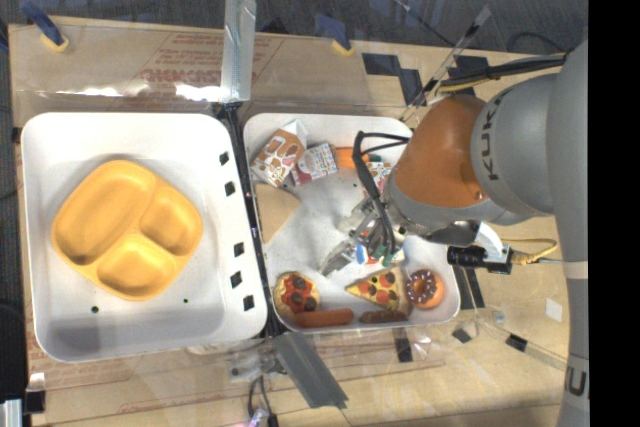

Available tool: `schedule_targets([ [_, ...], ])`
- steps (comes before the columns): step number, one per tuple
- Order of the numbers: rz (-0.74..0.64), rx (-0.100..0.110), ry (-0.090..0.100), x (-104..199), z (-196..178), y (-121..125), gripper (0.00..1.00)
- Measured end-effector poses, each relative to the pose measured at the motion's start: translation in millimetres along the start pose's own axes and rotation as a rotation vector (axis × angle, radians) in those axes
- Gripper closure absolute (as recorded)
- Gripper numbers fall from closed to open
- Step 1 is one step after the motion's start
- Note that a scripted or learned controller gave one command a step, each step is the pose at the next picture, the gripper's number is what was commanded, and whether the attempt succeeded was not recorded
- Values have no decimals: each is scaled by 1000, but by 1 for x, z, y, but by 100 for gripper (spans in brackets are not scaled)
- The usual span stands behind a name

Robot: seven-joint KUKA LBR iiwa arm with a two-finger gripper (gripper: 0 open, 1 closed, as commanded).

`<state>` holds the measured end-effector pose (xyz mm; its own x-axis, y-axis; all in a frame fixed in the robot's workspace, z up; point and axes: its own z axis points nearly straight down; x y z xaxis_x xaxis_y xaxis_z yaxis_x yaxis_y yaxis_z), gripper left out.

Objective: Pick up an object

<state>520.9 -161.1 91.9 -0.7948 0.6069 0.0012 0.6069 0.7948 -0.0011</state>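
My gripper hangs low over the middle of the right bin, below the orange wrist band. Its fingers stand spread apart and open, with nothing between them. Just below it lies a toy pizza slice. To the right of that slice is a chocolate donut, and to its left a small round pizza. A red hot dog lies along the bin's near wall. A tan wedge rests at the bin's left side. Two snack packets sit at the far end.
The left bin holds a yellow divided plate. An orange piece lies by the packets, partly hidden by the arm's black cable. Cardboard and tape surround both bins.
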Motion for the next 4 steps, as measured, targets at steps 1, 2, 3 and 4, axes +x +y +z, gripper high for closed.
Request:
schedule_targets([
  [1, 239, -2, -1, -27, 0, 57, 0],
  [2, 488, -2, -4, -52, -83, 1, 0],
  [3, 563, -19, -23, -111, -24, 25, 0],
  [4, 693, -34, -36, -103, -21, 18, 0],
])
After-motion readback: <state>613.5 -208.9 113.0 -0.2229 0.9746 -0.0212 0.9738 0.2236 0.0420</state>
